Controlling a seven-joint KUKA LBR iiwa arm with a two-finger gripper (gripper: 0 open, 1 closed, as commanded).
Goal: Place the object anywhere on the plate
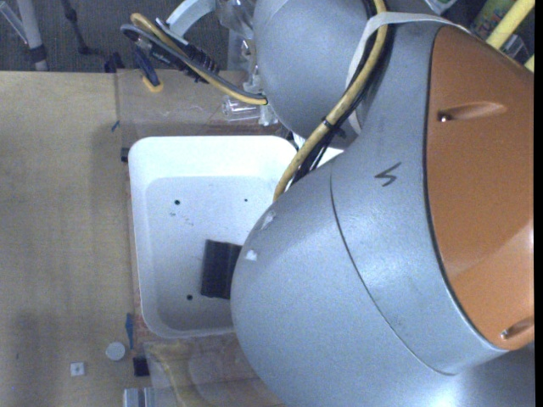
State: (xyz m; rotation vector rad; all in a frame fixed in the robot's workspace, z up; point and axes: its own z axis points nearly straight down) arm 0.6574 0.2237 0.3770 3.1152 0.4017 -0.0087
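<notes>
Black flat rectangular block (218, 269) lies on the floor of the white shallow plastic bin (161, 164), toward its near end, right against the edge of the big grey arm with its orange band (399, 253) that bulks over the right side. Its long axis runs near-to-far, tipped slightly. Whether the gripper is spread or closed, I can't tell. Farther back, yellow and black cables (182, 58) loop over the tan wooden desk (59, 185).

Block (218, 269) in the bin (170, 164), arm (373, 253) over the bin's right
</notes>
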